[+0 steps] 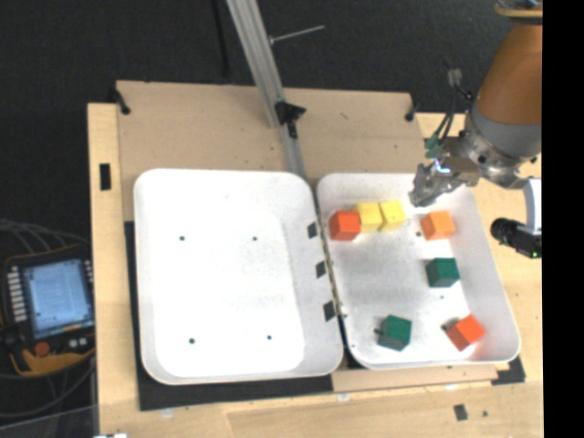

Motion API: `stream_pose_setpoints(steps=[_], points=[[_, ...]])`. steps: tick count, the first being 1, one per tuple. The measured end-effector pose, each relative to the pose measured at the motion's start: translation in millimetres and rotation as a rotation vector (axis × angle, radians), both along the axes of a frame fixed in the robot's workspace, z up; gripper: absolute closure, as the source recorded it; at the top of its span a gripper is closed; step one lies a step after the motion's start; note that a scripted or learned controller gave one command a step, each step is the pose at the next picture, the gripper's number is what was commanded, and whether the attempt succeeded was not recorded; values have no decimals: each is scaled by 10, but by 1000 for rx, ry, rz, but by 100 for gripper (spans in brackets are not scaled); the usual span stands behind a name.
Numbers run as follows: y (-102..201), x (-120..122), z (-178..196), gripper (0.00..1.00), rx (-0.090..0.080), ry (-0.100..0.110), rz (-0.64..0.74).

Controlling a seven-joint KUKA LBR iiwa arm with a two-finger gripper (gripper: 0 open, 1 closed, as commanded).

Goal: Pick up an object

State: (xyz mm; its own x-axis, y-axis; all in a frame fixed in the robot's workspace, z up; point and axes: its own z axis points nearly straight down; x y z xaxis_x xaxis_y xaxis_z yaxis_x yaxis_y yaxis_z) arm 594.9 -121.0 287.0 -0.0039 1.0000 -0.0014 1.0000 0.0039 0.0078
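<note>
In the right bin lie seven blocks: a row of orange-red block and two yellow blocks near the far wall, an orange block, two green blocks and another orange-red one. The gripper hangs just above the orange block (finger state impossible to tell). The left bin sits alongside.

We see open floor across the wide left white plastic bin, with nothing standing on it. In the right white plastic bin the far edge is crowded: a red-orange cube and two yellow cubes sit touching in a row, with a paler orange cube near them. A dark green cube, another green block and an orange-red block stand well apart, leaving a bare patch mid-bin. A slanted grey metal pole rises above the far seam between the bins.
</note>
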Motion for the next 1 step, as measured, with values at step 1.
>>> stream_pose_setpoints(steps=[1], points=[[498, 92, -192, 100, 1, 9, 1]])
